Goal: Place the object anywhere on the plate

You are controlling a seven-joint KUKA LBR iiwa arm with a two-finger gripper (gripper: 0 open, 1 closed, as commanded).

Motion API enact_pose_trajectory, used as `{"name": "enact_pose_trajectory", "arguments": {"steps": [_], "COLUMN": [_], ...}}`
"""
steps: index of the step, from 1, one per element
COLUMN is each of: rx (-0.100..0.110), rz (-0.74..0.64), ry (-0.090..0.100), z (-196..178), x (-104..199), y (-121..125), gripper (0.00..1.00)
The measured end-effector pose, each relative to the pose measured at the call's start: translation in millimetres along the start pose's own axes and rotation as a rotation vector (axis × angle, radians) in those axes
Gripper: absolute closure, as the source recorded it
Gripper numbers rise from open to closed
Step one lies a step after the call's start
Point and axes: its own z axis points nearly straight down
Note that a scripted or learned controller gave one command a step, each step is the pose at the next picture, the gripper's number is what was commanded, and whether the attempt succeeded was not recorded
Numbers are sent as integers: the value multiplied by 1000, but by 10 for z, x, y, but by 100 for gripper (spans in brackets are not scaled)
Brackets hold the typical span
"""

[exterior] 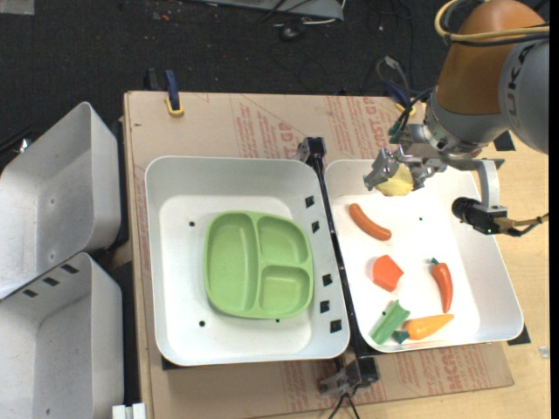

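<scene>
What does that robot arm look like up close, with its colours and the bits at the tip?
The arm is bulky and rounded, with a grey shell and a broad orange band above the wrist. A thin yellowish cable loops over the orange part. The end effector is a small cluster of grey metal parts with green and dark wires running to it.

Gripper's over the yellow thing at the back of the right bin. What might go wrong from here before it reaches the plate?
1. The gripper meets the yellow object close to the right bin's far wall; the grasp looks partial and may slip.
2. Travel to the green divided plate crosses the rims between the bins; a low carry might clip them.
3. The hot dog lies near that path.
</scene>
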Motion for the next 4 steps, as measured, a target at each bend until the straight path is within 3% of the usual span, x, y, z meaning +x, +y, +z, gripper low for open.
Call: {"name": "enact_pose_trajectory", "arguments": {"steps": [2, 4], "rx": [0, -2], "rz": [-1, -1], "ry": [0, 0], "z": [99, 200], "x": [1191, 2179], "y": [-185, -234], "gripper": [100, 100]}}
